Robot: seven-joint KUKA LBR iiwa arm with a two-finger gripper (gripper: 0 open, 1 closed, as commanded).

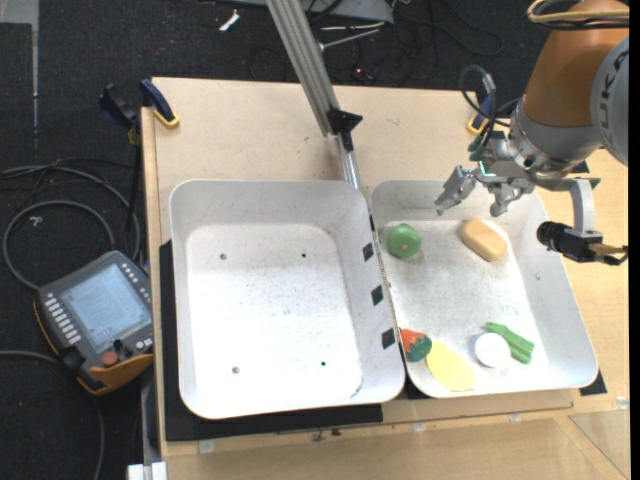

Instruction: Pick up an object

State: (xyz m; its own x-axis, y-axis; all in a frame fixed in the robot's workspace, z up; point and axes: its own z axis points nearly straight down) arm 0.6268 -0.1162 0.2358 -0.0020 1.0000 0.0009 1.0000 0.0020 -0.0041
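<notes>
Right bin (560,298): tan block (484,239) beneath open gripper (477,194).

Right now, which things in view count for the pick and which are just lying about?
For the job:
gripper, open above the right bin
tan block
green ball
yellow piece
white ball
green strip

Lying about:
left bin
teach pendant
clamp
</notes>
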